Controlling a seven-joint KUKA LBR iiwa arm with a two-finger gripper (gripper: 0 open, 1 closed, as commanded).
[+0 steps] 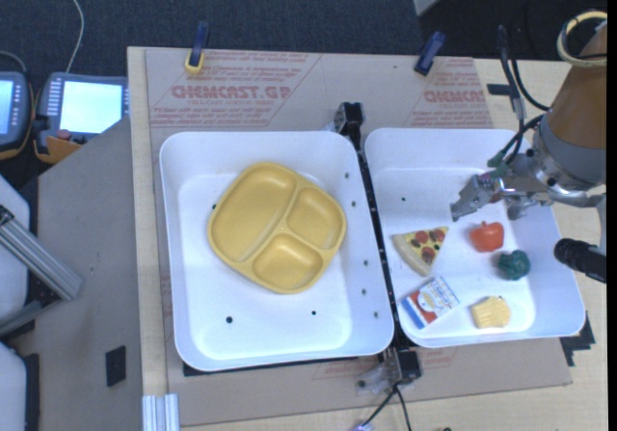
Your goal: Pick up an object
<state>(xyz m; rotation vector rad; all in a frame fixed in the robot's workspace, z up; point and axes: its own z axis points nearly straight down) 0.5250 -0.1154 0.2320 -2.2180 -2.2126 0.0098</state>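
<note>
The right bin (386,255) holds five small things, all lying flat and apart. A pizza slice (422,248) lies at its left, a red tomato (487,236) right of it, a green broccoli piece (513,265) farther right, a small red-and-white carton (433,301) near, and a yellow block (491,312) beside the carton.

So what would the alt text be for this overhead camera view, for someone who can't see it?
A robot arm's tool hovers over the right white bin, above a toy pizza slice, tomato, broccoli, small carton and yellow cheese-like block. The left white bin holds a yellow divided plate.
</note>
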